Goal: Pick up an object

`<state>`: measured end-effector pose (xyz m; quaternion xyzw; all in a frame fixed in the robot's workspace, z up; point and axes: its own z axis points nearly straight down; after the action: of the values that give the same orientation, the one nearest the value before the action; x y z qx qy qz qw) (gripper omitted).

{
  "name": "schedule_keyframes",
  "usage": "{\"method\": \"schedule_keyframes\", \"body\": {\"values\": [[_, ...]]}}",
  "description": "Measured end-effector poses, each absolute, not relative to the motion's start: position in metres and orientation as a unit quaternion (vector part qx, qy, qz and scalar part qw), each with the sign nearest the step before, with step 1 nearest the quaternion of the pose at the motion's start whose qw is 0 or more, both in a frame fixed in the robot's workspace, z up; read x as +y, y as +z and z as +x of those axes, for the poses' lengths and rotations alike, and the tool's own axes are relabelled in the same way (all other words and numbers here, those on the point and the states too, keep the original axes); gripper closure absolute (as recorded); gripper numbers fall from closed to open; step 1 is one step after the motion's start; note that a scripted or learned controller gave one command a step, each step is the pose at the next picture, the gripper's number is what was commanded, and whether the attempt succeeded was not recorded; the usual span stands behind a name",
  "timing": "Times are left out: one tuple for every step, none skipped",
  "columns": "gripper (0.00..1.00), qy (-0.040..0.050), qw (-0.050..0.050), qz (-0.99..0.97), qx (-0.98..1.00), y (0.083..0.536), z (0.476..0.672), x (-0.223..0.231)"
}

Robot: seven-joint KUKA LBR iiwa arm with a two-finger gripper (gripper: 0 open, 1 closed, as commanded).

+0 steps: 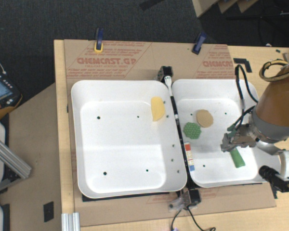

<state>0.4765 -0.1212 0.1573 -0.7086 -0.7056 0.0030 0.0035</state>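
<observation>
From my screen, taking the black divider [176, 124] between the bins as reference: a yellow piece [157, 109] lies just left of it. Right of it sit a green textured disc [192, 130] and a tan round disc [204, 118], touching. Farther right, the gripper [235, 145] hangs over a green stick [238, 158]; I cannot tell how it stands.
</observation>
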Motion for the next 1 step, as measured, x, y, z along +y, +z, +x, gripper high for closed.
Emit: {"method": "schedule_keyframes", "body": {"values": [[1.0,-0.0024,-0.002,-0.705,-0.71,0.2294,0.4802,-0.0448]]}}
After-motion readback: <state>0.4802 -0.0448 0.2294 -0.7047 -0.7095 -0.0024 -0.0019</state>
